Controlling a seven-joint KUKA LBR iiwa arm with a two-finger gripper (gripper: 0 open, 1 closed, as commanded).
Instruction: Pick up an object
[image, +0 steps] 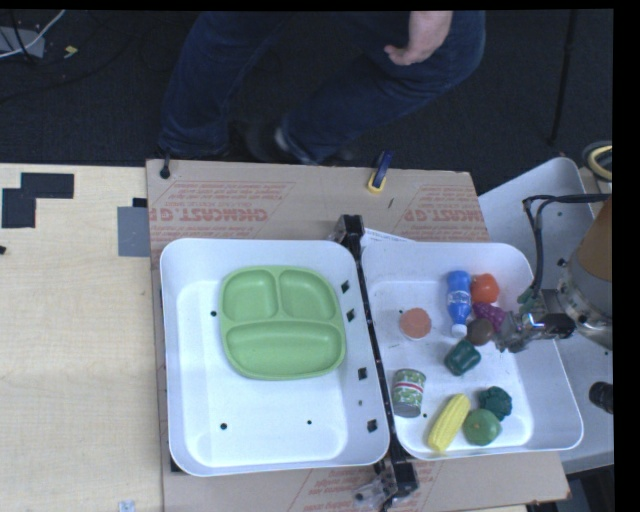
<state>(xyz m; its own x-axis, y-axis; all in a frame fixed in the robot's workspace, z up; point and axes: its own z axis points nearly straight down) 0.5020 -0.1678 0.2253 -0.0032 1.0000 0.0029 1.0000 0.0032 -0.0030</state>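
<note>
The right bin (545, 400) holds several small toys. A blue bottle (458, 295) lies beside an orange-red piece (485, 288). Below them sit a purple piece (491, 313) and a small brown piece (479, 332). A dark green piece (462, 357) lies just under those, and a pinkish disc (415, 322) lies to the left. A small printed cup (408, 390), a yellow corn cob (448, 421), a dark green broccoli-like piece (494, 402) and a green round fruit (482, 428) fill the front. My gripper (513, 334) hangs low at the bin's right side, right beside the purple and brown pieces.
The left bin (190, 420) carries a light green divided plate (281, 322). Both bins rest on cardboard (260, 205). A person in dark clothes (320, 70) stands behind the bench. Cables (540, 215) arch over the right bin's far right corner.
</note>
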